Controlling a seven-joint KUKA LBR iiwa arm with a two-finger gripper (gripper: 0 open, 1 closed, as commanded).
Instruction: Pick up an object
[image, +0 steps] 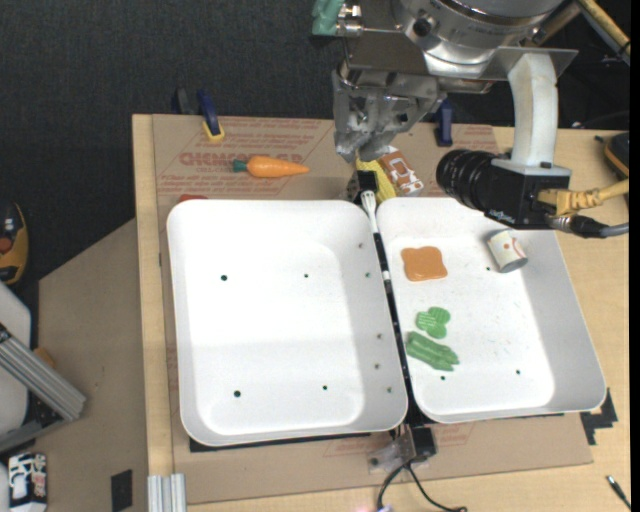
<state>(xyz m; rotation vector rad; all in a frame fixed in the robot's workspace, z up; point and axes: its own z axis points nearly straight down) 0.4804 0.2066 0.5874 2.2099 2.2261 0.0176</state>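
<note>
— Camera view first: where is the grey arm's two-finger gripper (368, 135)?
— At the top, above the far edge of the bench, near the gap where the two bins meet. Whether it is released or clenched, I cannot tell (metal parts blur together there).
— And what could be picked up?
— In the shallow white right bin (560, 360): a flat orange square piece (423, 263) near the far left, a small grey-white cylinder with a red mark (507, 250) to its right, and two green pieces, a rounded green piece (433, 320) touching a longer green pod-shaped piece (432, 352) just nearer the camera.
— Anything outside the bins?
— An orange toy carrot with a green top (270, 167) lies on the brown cardboard sheet (150, 200) beyond the shallow white left bin (200, 330). A yellow, red and white packet (392, 172) sits just beneath the gripper, beyond the right bin's far corner.
</note>
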